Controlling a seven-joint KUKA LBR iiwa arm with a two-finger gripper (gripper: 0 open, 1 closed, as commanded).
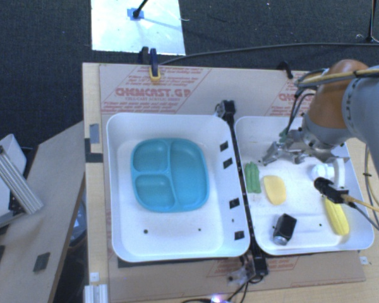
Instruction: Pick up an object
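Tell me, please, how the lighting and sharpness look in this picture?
Camera view: even, soft light; the white right bin looks bright, nearly washed out; the teal divided plate is fairly sharp; the grey arm's gripper looks slightly soft; faint shadows sit under the small black block.

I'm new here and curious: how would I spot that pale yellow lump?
Look in the right-hand white bin. Near its left side, beside the upright green piece, lies the pale yellow lump. It is smooth, rounded and paler than the corn cob.
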